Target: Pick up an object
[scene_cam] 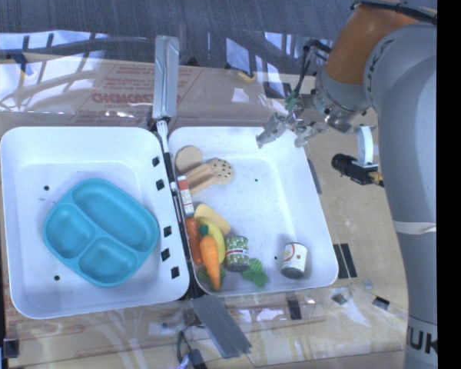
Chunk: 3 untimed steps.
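Hovering over right bin (307, 198) far rim: pincer (284, 134), holding nothing

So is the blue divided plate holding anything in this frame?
Empty. The blue divided plate lies flat in the left bin, and all three compartments show bare blue.

This looks like a robot lab. A big grey arm (399, 91) reaches in from 3 o'clock over a bench (215, 91) with two white bins (31, 152) holding toy food (210, 256).

Bench (100, 91) bears left bin (23, 152), right bin (292, 175).
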### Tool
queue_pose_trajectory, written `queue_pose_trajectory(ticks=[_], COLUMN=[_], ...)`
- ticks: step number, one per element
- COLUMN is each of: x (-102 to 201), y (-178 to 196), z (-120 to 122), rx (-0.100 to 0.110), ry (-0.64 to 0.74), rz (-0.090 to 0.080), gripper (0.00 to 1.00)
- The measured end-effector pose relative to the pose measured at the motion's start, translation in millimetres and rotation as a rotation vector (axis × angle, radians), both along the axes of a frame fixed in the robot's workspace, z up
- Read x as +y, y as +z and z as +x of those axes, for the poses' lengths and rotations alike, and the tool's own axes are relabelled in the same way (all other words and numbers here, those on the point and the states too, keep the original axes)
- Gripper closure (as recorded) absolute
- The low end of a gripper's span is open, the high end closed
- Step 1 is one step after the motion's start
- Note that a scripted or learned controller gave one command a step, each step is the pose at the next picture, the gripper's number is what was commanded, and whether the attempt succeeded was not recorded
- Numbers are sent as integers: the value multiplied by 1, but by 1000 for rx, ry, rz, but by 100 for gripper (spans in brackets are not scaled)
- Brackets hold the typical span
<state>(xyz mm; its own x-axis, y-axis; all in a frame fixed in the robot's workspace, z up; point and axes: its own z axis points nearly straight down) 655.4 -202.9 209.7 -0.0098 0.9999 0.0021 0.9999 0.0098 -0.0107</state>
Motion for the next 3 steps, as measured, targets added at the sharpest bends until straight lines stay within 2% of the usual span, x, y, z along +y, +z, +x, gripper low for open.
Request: queue_pose_trajectory(ticks=[1,2,3], x=[5,63,100], y=[15,118,9], z=[-26,-40,-46], rx=[-2,-7,6], ry=[208,-48,-31], rz=[2,-3,-2], gripper=[0,0,0])
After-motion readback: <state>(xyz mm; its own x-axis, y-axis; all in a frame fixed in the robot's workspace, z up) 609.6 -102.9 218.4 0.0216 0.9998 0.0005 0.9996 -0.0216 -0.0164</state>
